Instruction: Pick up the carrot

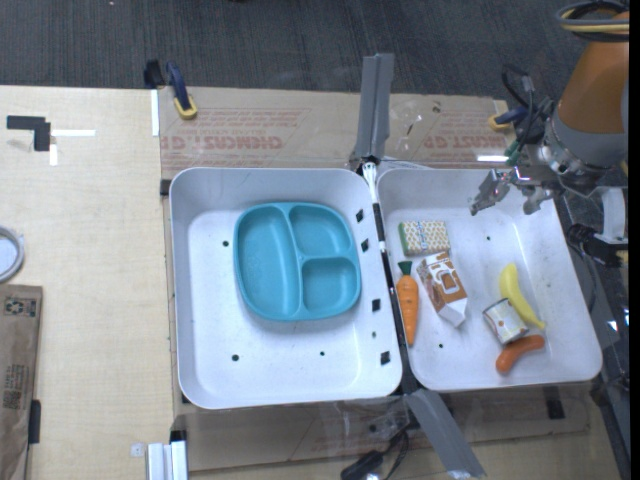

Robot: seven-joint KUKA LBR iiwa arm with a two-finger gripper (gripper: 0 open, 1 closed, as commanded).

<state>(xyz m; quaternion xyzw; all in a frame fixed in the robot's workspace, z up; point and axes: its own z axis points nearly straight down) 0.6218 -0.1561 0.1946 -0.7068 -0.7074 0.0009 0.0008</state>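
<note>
Your carrot (pixel 408 307) is a short orange taper with a small green top pointing toward the far side of the bench; it lies lengthwise in the right bin (pixel 560 268), hard against that bin's left wall, just beside a small tilted carton (pixel 443 287) and near a green-edged packet (pixel 424 236). You'll find the gripper (pixel 497 192) hovering over the far edge of the same bin, well apart from the carrot, its two fingers spread with nothing between them. The left bin (pixel 200 298) holds a blue divided plate (pixel 297 261).
</note>
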